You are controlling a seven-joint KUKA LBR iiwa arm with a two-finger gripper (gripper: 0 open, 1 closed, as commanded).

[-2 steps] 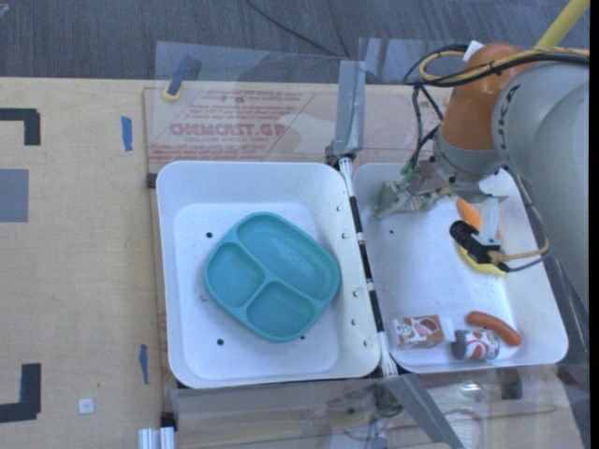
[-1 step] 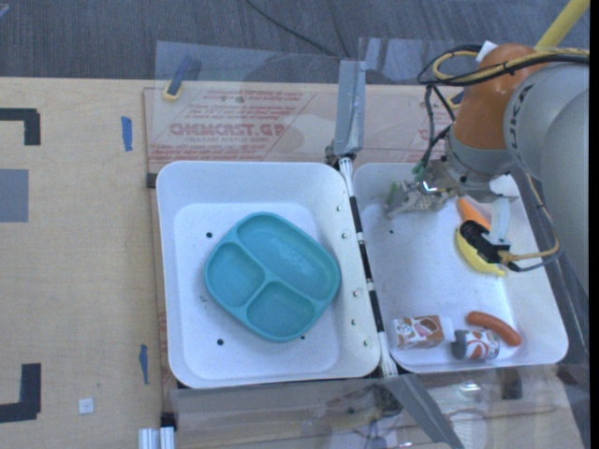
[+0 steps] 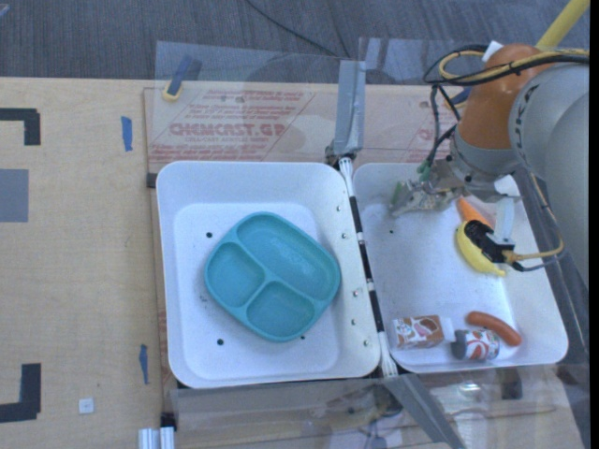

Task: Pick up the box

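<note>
Camera view is taken from above the desk [image 3: 75, 251], where two white bins are seated side by side. The pincer [image 3: 412, 197] is positioned over the upper left part of the right bin [image 3: 543, 344], low above its floor. Whether it is released or clenched cannot be told; nothing is seen between its tips. The box [image 3: 418, 331] is lying flat well below the pincer, against the near wall, probably where it came to rest among loose items. Just right of the box a small can [image 3: 475, 346] and a sausage [image 3: 493, 326] are found. A banana [image 3: 479, 247] is located right of the pincer. The teal plate [image 3: 271, 274] is left of it, in the other bin. The arm [image 3: 524, 110] is extended from the right, wrist bent downward and leftward.
</note>
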